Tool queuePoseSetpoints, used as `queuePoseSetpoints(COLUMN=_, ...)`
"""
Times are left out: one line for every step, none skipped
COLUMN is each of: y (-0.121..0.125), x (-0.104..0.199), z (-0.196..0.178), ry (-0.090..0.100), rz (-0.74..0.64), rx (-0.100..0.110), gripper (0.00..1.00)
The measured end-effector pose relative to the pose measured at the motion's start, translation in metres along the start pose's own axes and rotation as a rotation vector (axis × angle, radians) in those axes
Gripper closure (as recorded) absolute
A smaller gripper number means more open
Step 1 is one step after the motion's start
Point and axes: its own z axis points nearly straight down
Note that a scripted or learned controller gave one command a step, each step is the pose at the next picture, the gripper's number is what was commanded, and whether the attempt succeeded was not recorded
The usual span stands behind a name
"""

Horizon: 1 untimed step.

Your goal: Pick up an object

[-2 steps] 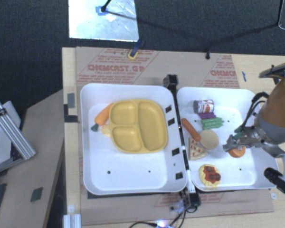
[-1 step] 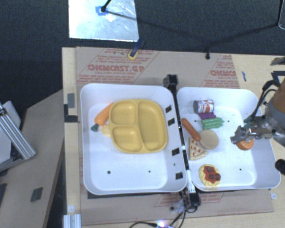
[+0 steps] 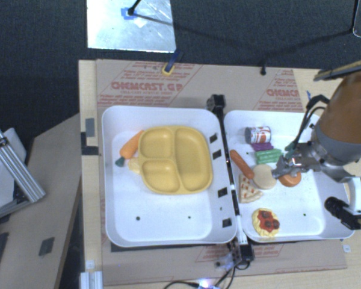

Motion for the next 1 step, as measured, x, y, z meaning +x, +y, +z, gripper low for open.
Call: queuePoseSetpoints(y=0.0187, x=0.0565, z=-0.0092, ry=0.001, rz=-0.002, rx=0.000, gripper=1.00)
